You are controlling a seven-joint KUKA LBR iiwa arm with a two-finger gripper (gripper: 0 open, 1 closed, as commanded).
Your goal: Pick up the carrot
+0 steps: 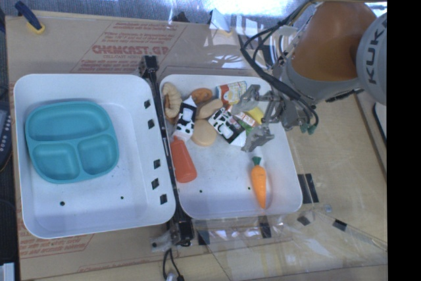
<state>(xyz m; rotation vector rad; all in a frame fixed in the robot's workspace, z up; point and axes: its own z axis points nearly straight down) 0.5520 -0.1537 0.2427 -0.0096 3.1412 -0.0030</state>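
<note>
An orange carrot (260,185) with a green top lies near the front right corner of the right bin (217,204), pointing toward the front edge. My gripper (253,120) hangs over the right side of the same bin, above the pile of toy food and a little behind the carrot's green end. Its grey fingers (260,137) stand open, spread apart, with nothing between them. The carrot lies apart from the gripper.
In the right bin lie an orange-red bottle (183,159) by the left wall, black-and-white cow-patterned pieces (227,126), bread-like items (204,134) and a small can (230,91). The left bin (39,207) holds a teal divided plate (70,139).
</note>
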